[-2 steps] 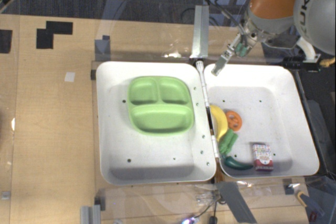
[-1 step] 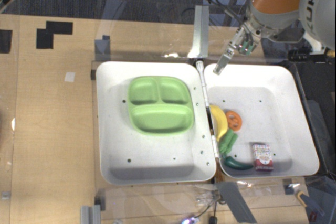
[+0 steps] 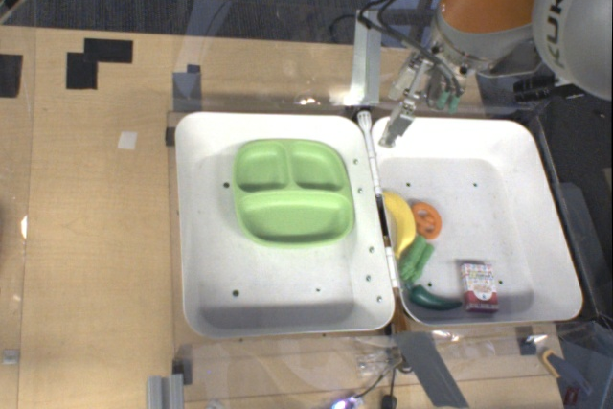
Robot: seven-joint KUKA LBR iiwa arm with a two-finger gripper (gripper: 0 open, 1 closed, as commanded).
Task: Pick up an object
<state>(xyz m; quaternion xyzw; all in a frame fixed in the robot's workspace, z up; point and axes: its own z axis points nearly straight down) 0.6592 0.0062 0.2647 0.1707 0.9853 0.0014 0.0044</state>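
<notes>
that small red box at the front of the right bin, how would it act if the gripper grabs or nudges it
The small red box looks light and stiff-sided, so it would probably slide when nudged. It sits close to the right bin's front wall, which may crowd the gripper. Its flat faces likely suit a pinch, though a glossy wrapper might slip.

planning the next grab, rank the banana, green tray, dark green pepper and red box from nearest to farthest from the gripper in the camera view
From the gripper, at the right bin's upper left corner:
1. banana, right bin's left wall.
2. green tray, left bin's middle.
3. dark green pepper, right bin's lower edge.
4. red box, right bin's lower right.
</notes>
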